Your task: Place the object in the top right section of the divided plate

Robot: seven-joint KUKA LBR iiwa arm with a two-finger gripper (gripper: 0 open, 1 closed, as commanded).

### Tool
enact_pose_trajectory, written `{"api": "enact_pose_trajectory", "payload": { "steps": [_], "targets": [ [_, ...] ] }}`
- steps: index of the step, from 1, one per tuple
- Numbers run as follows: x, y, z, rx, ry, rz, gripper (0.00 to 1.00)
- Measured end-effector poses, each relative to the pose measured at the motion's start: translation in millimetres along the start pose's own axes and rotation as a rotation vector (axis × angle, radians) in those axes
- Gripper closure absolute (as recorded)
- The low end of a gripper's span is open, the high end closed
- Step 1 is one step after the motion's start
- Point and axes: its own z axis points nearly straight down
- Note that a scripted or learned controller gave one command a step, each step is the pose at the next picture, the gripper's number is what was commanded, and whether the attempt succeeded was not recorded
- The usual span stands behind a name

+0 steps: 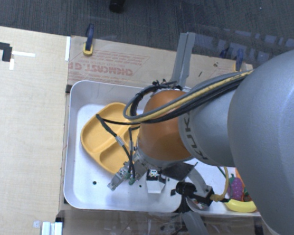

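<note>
The yellow divided plate [102, 135] lies in the left white bin [70, 147], tilted toward the bin's far left side. The arm's orange band and grey body cover the plate's right part. My gripper [122, 177] pokes out from under the orange band. It hangs low over the bin floor, just off the plate's near edge. I cannot make out any object in it.
In the right bin, partly behind the arm, lie a yellow banana-shaped toy [242, 206] and a purple and pink item [237, 187]. Black cables [138, 100] loop over the wrist. A cardboard sheet [121, 63] lies behind the bins.
</note>
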Motion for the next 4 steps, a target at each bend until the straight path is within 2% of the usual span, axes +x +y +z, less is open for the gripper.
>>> {"api": "enact_pose_trajectory", "payload": {
  "steps": [1, 2, 3, 4],
  "targets": [
    [-127.0, -20.5, -120.5, -0.002, -0.003, 0.078, 0.00],
    [-121.9, -13.2, -159.6, -0.003, -0.003, 0.047, 0.00],
    [-26.3, -21.7, -21.9, 0.000, 0.001, -0.048, 0.00],
    [-58.3, 14.0, 22.7, 0.000, -0.001, 0.206, 0.00]
  ]
}}
